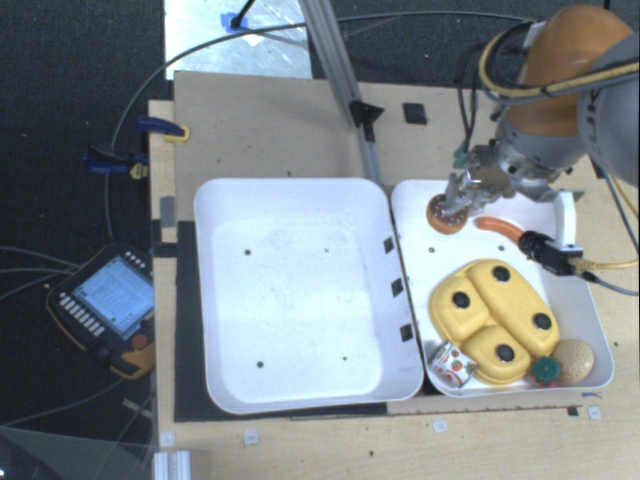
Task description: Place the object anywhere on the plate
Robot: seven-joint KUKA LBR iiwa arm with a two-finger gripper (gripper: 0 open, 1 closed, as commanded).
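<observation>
A yellow plate (478, 320) with three compartments lies in the right bin (420, 200), toward its front. My gripper (459, 201) reaches down at the bin's back left corner, right over a small brown round object (443, 219) on the bin floor. It partly covers the object's top right side. An orange carrot-like piece (498, 228) lies just to the right of the gripper, between it and the plate.
A small white and red box (452, 363) sits at the plate's front left. A green piece (545, 370) and a tan ball (574, 360) lie at its front right. A black cable plug (545, 249) hangs over the right bin. The left bin (290, 288) stands alongside.
</observation>
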